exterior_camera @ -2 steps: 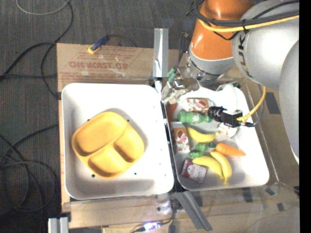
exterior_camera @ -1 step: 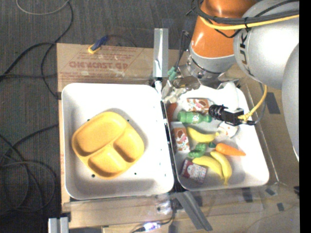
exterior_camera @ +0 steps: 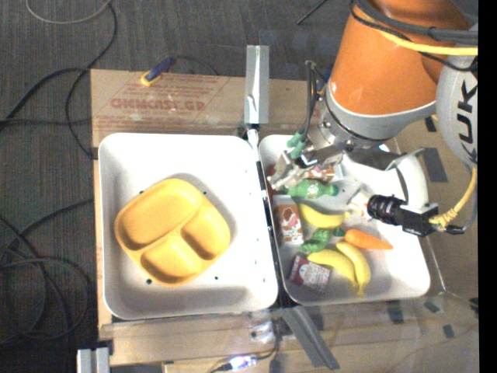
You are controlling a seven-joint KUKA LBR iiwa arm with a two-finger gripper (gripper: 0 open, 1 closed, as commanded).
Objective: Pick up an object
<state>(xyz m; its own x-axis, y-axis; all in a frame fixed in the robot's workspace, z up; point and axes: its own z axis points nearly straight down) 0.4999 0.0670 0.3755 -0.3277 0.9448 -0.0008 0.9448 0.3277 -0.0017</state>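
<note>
Gripper (exterior_camera: pixel 299 164) is sitting low in the right bin (exterior_camera: pixel 404 286), at its upper-left corner; can't tell whether it's open or closed, metal linkage is cluttering the view. Arm (exterior_camera: pixel 388 61) is reaching in from the right, glossy orange band bulging above the wrist. Just below the gripper: green bottle (exterior_camera: pixel 311 189) lying flat. Further below: smooth yellow banana (exterior_camera: pixel 320 217), small brown carton (exterior_camera: pixel 288 222), tapered orange carrot (exterior_camera: pixel 368 240), second curved banana (exterior_camera: pixel 351 265), dark red packet (exterior_camera: pixel 310 273). Well left of the gripper, in the left bin (exterior_camera: pixel 124 162): moulded yellow three-compartment tray (exterior_camera: pixel 174 231), matte plastic, tilted diagonally.
</note>
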